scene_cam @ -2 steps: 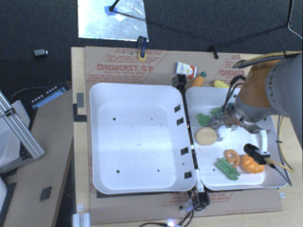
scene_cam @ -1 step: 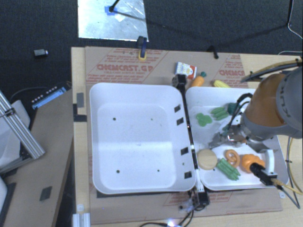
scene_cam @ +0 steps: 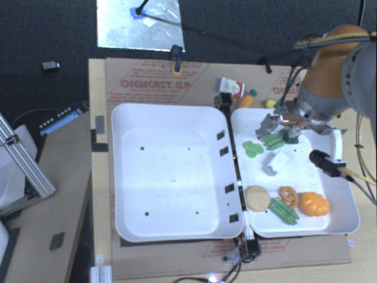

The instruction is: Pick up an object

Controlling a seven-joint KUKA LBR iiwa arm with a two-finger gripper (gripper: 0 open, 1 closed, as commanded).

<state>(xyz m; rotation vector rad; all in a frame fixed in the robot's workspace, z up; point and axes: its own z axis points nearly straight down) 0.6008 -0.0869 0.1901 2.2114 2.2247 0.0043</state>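
Two shallow white bins sit side by side on the counter [scene_cam: 147, 75]: the left bin [scene_cam: 171, 181] and the right bin [scene_cam: 339, 217]. Eight loose things lie in the right bin. Three are at its far end: one green ridged pod [scene_cam: 273, 140], one dark teal piece [scene_cam: 291, 137] just to the right of it, and one flat green leaf shape [scene_cam: 253, 148] to its left. One white block [scene_cam: 275, 161] lies near the middle of the bin. Four more lie along the near side: one round beige bun [scene_cam: 257, 198], one brown pretzel [scene_cam: 288, 194], one orange pumpkin [scene_cam: 314, 203] and one long green pea pod [scene_cam: 284, 211], which runs between the bun and the pumpkin.

One grey arm [scene_cam: 330, 81] reaches in from the right, and its tool [scene_cam: 277, 124] hangs over the far end of the right bin, just above the green ridged pod and the dark teal piece. Whether the tool is apart, together or clamped on anything cannot be told from this angle.

Beyond the bins' far edge, one orange carrot [scene_cam: 246, 101] and one white and red packet [scene_cam: 231, 87] lie on the counter. One blue and yellow clamp [scene_cam: 176, 61] grips the counter's far edge.
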